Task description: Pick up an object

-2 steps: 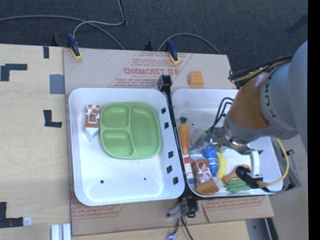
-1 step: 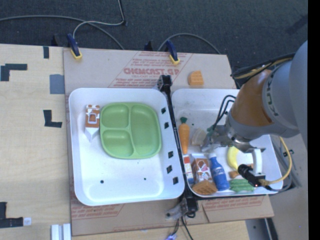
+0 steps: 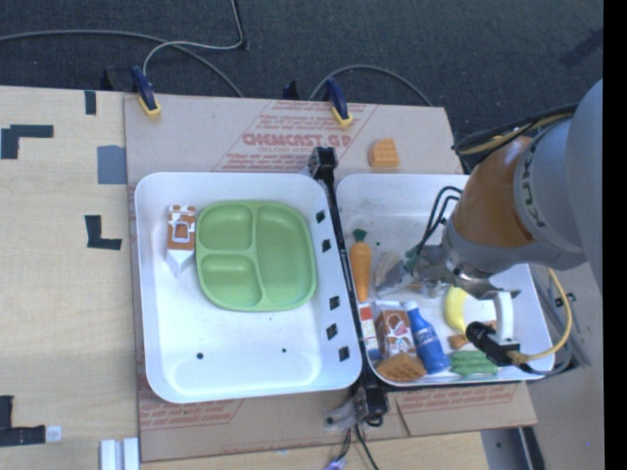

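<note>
The arm [image 3: 509, 213] is reaching down into the right bin [image 3: 392, 189]; whether its pincer [image 3: 423, 274] is clenched, I cannot tell. Nearest it is lying the carrot [image 3: 361, 267], best taken across its width.

The arm [image 3: 509, 209] reaches into the right bin [image 3: 392, 189] beside a carrot [image 3: 361, 267] and banana [image 3: 457, 308].

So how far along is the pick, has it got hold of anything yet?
Done: the arm is down in the right bin, with its claw low over the clutter beside the carrot. In hand: nothing visibly lifted; whether the claw grips anything is hidden. Left: the grasp and lift. The banana, blue bottle and carrot all lie on the bin floor.
</note>
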Controlling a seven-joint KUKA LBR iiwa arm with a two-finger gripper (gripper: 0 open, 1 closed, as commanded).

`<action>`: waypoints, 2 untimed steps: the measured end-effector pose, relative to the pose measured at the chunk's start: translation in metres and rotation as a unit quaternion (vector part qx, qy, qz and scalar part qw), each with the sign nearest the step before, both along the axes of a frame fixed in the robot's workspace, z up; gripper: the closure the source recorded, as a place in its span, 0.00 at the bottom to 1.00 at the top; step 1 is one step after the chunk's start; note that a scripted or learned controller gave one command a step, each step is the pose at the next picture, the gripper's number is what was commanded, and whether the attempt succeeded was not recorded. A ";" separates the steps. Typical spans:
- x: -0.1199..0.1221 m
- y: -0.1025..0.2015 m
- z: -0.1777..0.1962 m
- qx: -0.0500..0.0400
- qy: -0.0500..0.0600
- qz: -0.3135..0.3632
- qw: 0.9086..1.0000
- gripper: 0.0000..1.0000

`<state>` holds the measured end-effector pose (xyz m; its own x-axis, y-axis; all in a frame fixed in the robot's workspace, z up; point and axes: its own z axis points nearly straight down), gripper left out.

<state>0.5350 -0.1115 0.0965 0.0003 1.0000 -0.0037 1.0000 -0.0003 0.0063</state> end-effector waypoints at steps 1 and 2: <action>0.045 -0.034 -0.010 0.002 0.001 0.001 1.000 0.00; 0.045 -0.035 0.001 0.000 0.000 0.001 1.000 1.00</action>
<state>0.5801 -0.1462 0.0971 -0.0007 1.0000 -0.0043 1.0000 0.0007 0.0060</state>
